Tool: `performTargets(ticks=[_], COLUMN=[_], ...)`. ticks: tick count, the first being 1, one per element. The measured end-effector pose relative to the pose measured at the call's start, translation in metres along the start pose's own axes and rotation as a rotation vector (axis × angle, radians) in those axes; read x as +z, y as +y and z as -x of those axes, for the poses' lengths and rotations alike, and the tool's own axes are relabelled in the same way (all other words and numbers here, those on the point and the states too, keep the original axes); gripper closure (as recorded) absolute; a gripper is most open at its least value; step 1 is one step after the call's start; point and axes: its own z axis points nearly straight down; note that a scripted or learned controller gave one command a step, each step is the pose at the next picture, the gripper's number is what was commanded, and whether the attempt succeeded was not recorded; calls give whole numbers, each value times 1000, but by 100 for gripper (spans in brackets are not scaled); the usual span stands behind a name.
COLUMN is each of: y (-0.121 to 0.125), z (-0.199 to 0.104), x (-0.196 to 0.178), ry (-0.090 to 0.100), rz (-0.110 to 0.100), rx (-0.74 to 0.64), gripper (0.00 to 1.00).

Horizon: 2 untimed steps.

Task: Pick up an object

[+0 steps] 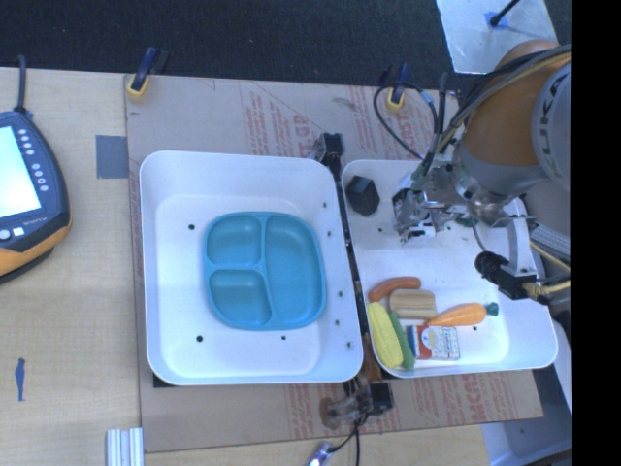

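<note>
There are two white bins side by side on the tabletop [87, 289]. The left bin [165, 260] holds one blue plate [264, 270] with three parts in it. The right bin [524, 343] holds a small pile of play food: one hot dog [393, 286], one tan block [412, 304] that looks like bread, one carrot [456, 315], one corn cob [385, 335], and one small flat card [439, 343] with red on it. One dark, lumpy thing [362, 194] sits alone in the far corner of the right bin.

The grey arm [514, 115] with its orange band comes in from the right and bends down over the far part of the right bin. Its gripper [419, 216] hangs low over the white floor of the bin. It is too small and tangled to see well, so I cannot tell how it is set, and I see nothing in it.

The dark thing is just beside the gripper, on its left. The play food lies nearer the camera than the gripper, well apart from it. The blue plate is far off to the gripper's left.

The bins rest on a brown cardboard sheet [243, 115] held by clamps. One orange and grey control pad [24, 197] lies at the left edge. The floor beyond the tabletop is dark.
</note>
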Motion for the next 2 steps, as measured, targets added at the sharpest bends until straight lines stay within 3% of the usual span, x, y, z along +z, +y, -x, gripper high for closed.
performTargets(ticks=[1, 2], y=[57, 39], z=[-15, -48], x=[4, -2], ry=[1, 1], rz=[0, -2], rx=[-1, -3], gripper=[100, 100])
